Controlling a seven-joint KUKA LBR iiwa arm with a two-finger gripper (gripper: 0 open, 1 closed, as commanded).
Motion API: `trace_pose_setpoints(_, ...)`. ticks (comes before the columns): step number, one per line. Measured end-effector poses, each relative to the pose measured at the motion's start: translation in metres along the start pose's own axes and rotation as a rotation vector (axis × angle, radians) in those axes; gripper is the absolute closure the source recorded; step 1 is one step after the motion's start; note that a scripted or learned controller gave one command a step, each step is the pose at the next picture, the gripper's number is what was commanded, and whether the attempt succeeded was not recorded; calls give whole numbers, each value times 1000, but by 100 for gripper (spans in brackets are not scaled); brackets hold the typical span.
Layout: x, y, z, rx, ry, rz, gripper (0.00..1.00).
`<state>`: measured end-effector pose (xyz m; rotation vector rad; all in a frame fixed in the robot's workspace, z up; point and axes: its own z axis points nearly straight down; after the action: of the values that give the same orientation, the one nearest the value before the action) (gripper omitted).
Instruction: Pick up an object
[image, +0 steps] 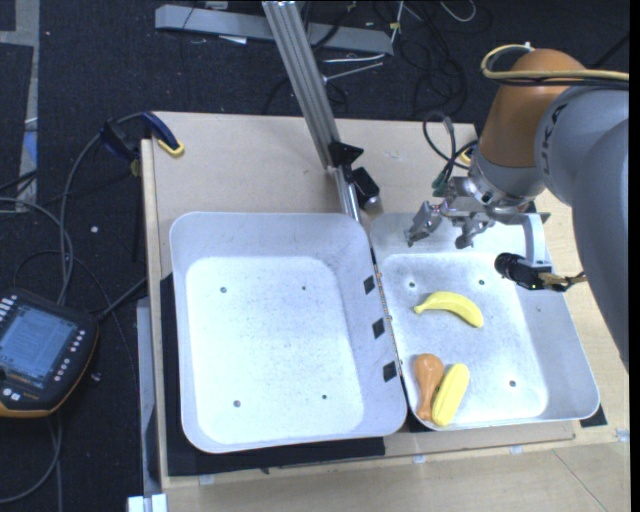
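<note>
Camera view entry: claw (447, 229) hangs at the far edge of the right bin (560, 350), fingers spread and nothing between them, so released. It sits high, over the bin's rim rather than over its floor; judged a staging or transit pose, since no object lies beneath it.

Candidates, all in the right bin, all nearer the camera than the claw:
- banana (452, 307), lying flat just below the claw, alone on the bin floor, with free space all round it.
- drumstick (428, 382) and corn (450, 393), further on toward the near rim, touching side by side and pressed up against the bin's left wall.

Left bin (270, 330) lies off to the claw's left across the divider, both bins resting on the table (250, 160).

Judgement: task not yet begun in earnest, no object lifted. The banana looks the easiest target, being closest and isolated, so fingers could straddle it across its narrow width. The pair by the wall is worse placed: contact between them and the wall's closeness leave little room for a finger on either side, and a grasp there risks nudging one away or catching both.
</note>
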<state>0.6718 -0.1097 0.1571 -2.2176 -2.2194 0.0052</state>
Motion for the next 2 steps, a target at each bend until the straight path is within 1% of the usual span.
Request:
trace_pose_setpoints(1,-1,-7,45,-1,0,0,0)
trace_pose_setpoints(2,0,-8,63,-4,-1,0,0)
